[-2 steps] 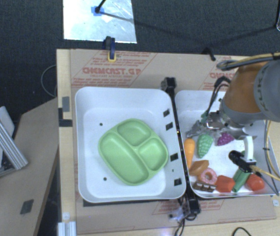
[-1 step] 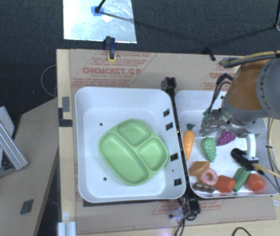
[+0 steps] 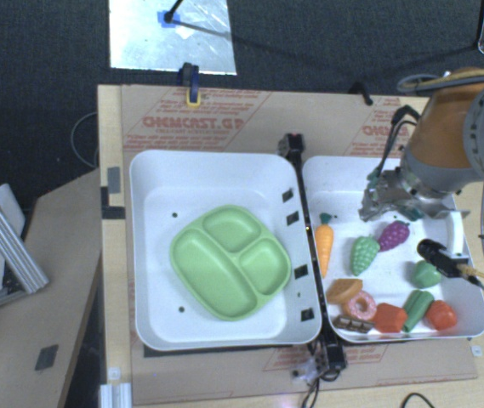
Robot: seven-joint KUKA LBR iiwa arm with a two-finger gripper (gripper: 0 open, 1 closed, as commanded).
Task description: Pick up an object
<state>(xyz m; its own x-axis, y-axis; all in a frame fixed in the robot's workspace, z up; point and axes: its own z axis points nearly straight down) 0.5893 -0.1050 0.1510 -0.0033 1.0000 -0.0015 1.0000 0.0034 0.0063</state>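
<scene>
A: Grapes (image 3: 395, 235), the purple bunch, look to me like the likeliest pick. The gripper (image 3: 384, 204) hangs just behind them, toward the far wall of the right bin (image 3: 335, 177).

B: Has it got hold of anything?

A: Nothing that I can see. How far open it is I cannot tell, because the wrist covers it from this angle.

B: Why the grapes and not a neighbour?

A: Mostly nearness. A green knobbly fruit (image 3: 363, 254) lies just beside the grapes on the plate side, perhaps touching them. The carrot (image 3: 323, 245) is beyond that, along the bin wall. In front of the grapes, crowded at the near rim, are a bread piece (image 3: 342, 291), a donut (image 3: 361, 305), a red piece (image 3: 389, 317), a cucumber (image 3: 418, 307) and a tomato (image 3: 442, 314).

B: Why so crowded?

A: They lie loose at all angles, so I'd guess nothing was arranged. Packed like that, each hems in the next and leaves little room to close around one. The grapes have bare floor behind them, which suits a descent from above.

B: And the green plate (image 3: 229, 262)?

A: It is well apart from the grapes, alone in the other bin (image 3: 165, 168). It lies flat and wide, so I'd judge it a poor fit for a two-finger grasp.
</scene>
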